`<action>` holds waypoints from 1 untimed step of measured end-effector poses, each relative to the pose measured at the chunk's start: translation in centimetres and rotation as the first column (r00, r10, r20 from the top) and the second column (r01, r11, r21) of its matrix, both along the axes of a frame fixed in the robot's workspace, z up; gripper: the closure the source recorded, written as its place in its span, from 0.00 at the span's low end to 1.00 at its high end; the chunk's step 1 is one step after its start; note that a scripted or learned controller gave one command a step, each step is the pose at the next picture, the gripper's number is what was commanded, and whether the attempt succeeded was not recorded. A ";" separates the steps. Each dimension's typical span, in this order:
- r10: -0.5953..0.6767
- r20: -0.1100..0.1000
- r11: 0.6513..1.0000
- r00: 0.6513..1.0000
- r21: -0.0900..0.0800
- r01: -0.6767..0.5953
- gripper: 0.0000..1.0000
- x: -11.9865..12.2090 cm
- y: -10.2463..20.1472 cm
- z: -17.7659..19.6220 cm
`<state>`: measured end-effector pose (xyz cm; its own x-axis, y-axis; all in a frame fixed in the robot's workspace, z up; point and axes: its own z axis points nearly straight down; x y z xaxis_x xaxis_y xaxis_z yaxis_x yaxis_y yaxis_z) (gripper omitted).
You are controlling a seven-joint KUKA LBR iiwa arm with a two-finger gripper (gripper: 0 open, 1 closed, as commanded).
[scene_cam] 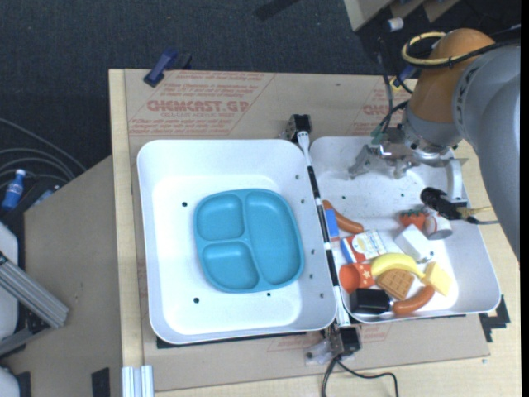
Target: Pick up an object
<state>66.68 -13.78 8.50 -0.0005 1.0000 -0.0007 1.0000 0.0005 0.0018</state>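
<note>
My gripper [402,177] hangs over the far part of the right bin [478,259], its two grey fingers [360,163] spread open with nothing between them. Below it, nearer the front, lies a heap of toy food: a yellow banana [394,263], a waffle piece [397,284], a red tomato-like piece [354,276], two sausages [345,219] [412,302], a white block [412,241], a small red and green item [415,218] and a black item [371,300]. The gripper touches none of them.
The left bin [157,222] holds a blue divided plate [247,239]. A black rail [318,213] separates the two bins. A blue marker-like stick [331,222] lies along the right bin's left wall. The grey arm [488,114] fills the upper right.
</note>
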 end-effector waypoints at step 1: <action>0.000 0.000 1.000 1.000 0.000 0.000 0.00 0.0 -2.5 6.4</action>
